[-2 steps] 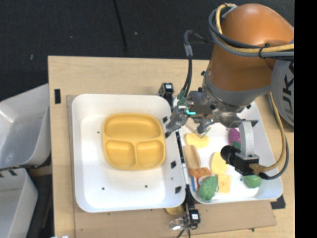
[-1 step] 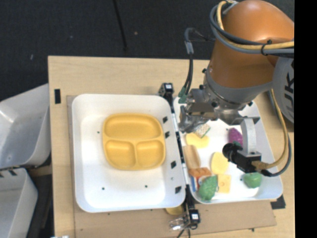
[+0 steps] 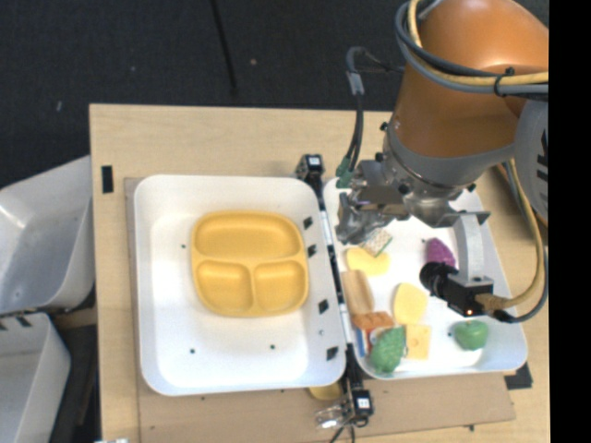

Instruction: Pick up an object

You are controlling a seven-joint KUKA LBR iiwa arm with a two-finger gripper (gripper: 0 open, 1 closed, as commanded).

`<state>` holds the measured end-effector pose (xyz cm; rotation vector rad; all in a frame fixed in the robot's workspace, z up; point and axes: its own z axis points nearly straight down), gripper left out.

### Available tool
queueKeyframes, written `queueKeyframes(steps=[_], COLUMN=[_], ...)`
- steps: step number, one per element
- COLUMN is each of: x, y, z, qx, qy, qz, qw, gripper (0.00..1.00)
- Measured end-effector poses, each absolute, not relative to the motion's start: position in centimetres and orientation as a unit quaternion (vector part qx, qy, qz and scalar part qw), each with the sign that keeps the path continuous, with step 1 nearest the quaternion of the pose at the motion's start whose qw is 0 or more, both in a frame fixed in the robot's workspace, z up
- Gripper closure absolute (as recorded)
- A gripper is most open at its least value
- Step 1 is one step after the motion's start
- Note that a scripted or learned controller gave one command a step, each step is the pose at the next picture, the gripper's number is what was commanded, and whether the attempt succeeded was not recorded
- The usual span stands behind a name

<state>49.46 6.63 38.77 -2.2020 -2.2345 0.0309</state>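
The tool [image 3: 367,232] hangs low over the far left part of the right bin [image 3: 503,353], under the arm's [image 3: 457,72] grey wrist and orange band. Whether it is spread or pressed together cannot be told; its tips are lost in dark metal and shadow. Just beneath it sits a small pale, speckled piece [image 3: 379,242], touching or nearly touching the tool, but nothing shows clearly between the tips.

Just in front of that lies a yellow heart shape [image 3: 368,261]. Along the bin's left wall lies a tan stick [image 3: 358,292], its long axis running from far to near, its near end meeting an orange block [image 3: 374,321]. Beside these sit a yellow oval [image 3: 410,301], a yellow square [image 3: 418,341] and a green lump [image 3: 388,349] at the near left corner. A purple piece [image 3: 439,250] lies toward the right, its long axis slanting from far-left to near-right, next to a black part [image 3: 448,284] of the rig. A small green piece [image 3: 470,334] lies near the right corner.

The left bin [image 3: 166,358] holds a yellow divided tray [image 3: 249,262], long axis left to right. Both bins rest on the bench [image 3: 115,137].
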Motion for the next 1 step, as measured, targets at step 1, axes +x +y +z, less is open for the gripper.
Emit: queueKeyframes(steps=[1], x=[49.65], y=[6.49], z=[39.47], qx=[-0.7], qy=[-0.714], qz=[0.0134], qw=[0.003], gripper=[1.0])
